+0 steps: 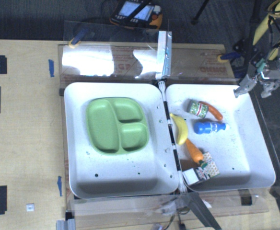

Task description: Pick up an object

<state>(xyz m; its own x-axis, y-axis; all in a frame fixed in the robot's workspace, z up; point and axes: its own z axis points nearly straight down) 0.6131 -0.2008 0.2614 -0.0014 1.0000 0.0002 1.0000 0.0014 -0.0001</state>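
Note:
The right bin (255,143) holds several small objects. A green-labelled can (197,108) lies next to an orange chili-like piece (214,111). Below them is a blue bottle (208,127) on its side. A yellow banana (180,129) rests against the bin's left wall, with an orange carrot (194,150) and a small printed box (208,167) further forward. My gripper (244,86) hangs at the bin's far right corner, above the rim and apart from all the objects, with nothing seen in it.
The left bin (77,166) carries a green divided plate (117,124). A clear upright divider (163,54) stands behind the bins. Cables and a stand (269,23) crowd the upper right beside the arm. A tablet (135,12) lies at the back.

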